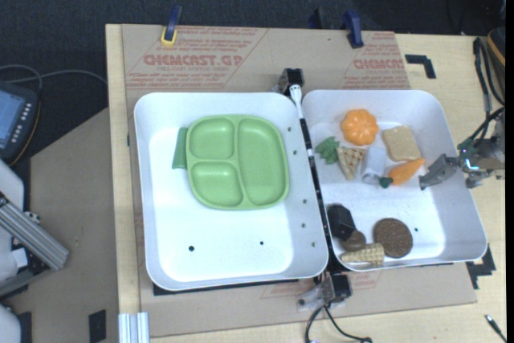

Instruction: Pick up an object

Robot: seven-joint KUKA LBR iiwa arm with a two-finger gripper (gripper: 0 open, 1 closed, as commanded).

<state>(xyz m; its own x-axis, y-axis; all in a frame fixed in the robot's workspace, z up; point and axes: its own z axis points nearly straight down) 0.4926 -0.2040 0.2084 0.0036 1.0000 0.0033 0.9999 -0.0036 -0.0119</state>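
Observation:
The right bin (450,120) holds several toy foods: an orange pumpkin (359,126), a tan bread slice (400,143), a carrot (404,171), a green leafy piece (327,149), a sandwich wedge (350,161), a black item (340,219), a brown round cookie (393,236) and a corn cob (362,255). My gripper (456,167) hangs over that bin's right rim, just right of the carrot and apart from it. I see nothing held in it.
The left bin (161,205) carries a green divided plate (237,161) in its upper half. Black clips (291,81) join the bins at the middle seam. Cables (490,68) run along the bench's right side.

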